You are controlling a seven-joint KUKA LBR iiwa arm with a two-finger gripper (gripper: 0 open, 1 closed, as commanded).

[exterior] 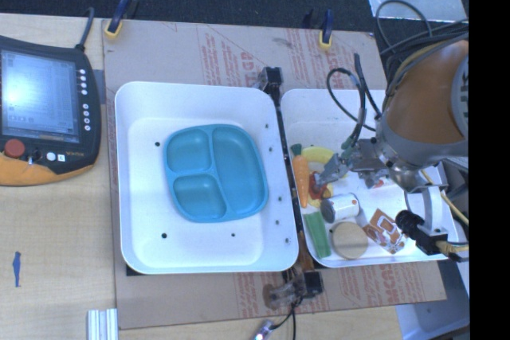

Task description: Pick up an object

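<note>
- I see the arm reaching in from the right over the right bin, its orange band above the wrist.
- The gripper is low over the left part of that bin, among the objects; I cannot tell from here how it is set or whether it has anything.
- Just beside the gripper, along the bin's left wall, I see an orange carrot-like piece lying lengthwise.
- A yellow object sits just above the gripper, near the carrot's upper end.
- Below the gripper there is a small white cylinder lying on its side.
- A green stick-shaped object lies along the left wall, below the carrot.
- A round tan disc rests near the bin's front edge, just beside the green piece.
- An orange-and-white packet lies to the right of the disc.
- The left bin holds a blue divided plate, lying flat near its middle, well apart from the gripper.
- On the bench, far left, I see the control pendant with its screen lit.
</note>
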